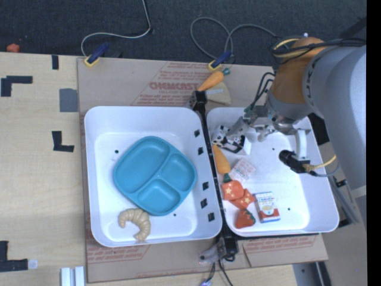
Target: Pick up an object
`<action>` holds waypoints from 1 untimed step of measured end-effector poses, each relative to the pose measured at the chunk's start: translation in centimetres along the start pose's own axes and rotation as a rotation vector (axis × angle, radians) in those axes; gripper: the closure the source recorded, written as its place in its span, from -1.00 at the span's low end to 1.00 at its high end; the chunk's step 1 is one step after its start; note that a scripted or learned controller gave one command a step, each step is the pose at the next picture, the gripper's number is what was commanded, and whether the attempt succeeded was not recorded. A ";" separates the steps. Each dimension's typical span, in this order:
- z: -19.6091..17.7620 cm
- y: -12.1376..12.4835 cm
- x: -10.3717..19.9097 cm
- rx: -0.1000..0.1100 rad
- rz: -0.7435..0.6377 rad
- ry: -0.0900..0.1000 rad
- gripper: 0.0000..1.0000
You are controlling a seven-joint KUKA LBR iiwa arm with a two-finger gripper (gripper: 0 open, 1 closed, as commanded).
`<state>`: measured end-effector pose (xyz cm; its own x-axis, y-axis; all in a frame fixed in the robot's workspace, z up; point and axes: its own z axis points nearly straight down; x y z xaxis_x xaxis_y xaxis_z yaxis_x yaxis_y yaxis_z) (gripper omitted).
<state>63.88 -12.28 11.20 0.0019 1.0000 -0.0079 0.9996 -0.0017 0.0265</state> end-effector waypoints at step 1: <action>1.7 -2.4 1.3 0.027 -0.003 0.008 -1.00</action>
<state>61.48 -11.02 9.45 -0.0009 1.0000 -0.0003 1.0000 0.0009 0.0000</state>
